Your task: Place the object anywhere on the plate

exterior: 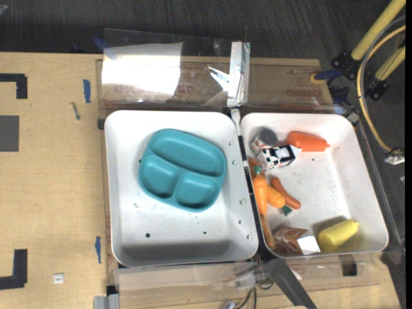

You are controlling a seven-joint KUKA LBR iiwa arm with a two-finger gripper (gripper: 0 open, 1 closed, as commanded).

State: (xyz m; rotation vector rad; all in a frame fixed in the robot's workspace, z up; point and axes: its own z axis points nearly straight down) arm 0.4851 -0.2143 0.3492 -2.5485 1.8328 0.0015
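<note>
Toys and play food lie heaped in the bin [360,192] to the right of the teal plate [183,168], which sits alone in its own bin [129,224] on the worktop [45,192]. Which piece is the object meant cannot be told. Nearest the plate are the orange carrots [273,195] and a small black-and-white toy [277,155]. Further right of it lie an orange piece [308,140] and a yellow block [338,234]. All look like light, hollow plastic: stiff, smooth and likely slippery, prone to roll or squirt out of a pinch. The yellow block, well apart from its neighbours, seems the easiest choice, taken across its narrow middle. The carrots overlap and crowd the wall on the plate's side, so a grasp there risks a miss.
</note>
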